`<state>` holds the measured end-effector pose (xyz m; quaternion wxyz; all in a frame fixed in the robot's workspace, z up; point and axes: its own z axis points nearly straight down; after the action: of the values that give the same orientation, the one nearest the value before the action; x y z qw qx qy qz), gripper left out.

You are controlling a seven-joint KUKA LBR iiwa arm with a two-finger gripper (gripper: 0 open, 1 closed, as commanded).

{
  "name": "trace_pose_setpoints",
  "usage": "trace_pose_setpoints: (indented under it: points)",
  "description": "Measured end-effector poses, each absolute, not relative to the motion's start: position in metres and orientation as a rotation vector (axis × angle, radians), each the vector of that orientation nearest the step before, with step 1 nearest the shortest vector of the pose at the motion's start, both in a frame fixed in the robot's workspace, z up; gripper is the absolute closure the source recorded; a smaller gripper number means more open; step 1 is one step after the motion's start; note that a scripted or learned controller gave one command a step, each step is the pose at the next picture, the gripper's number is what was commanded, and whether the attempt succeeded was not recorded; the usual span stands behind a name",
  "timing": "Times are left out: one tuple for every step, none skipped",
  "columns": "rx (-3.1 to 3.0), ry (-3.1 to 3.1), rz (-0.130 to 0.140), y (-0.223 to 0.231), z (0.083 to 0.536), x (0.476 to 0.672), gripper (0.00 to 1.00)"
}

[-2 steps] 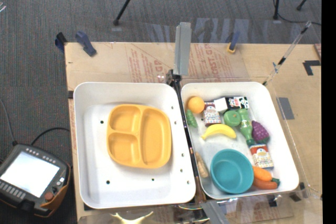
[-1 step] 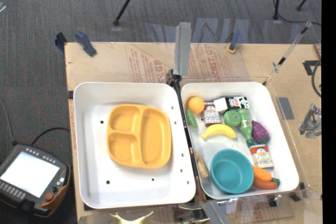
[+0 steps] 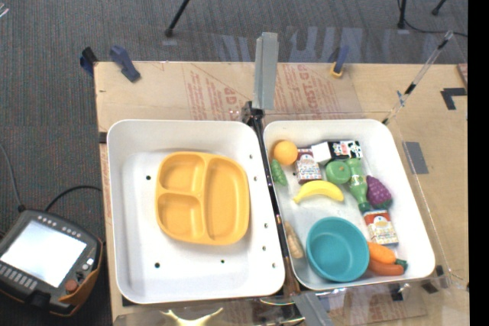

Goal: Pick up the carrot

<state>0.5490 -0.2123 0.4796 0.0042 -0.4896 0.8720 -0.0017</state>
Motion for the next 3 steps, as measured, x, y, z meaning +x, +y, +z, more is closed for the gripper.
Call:
trace_pose_setpoints:
  points:
    - [-1.658, 2.672, 0.018, -0.211, 0.361, 0.495, 1.0]
    - [-1.929, 2.48, 0.016, -0.208, 0.255, 0.477, 1.0]
    - [-2.04, 2.379, -0.013, -0.211, 0.408, 0.484, 1.0]
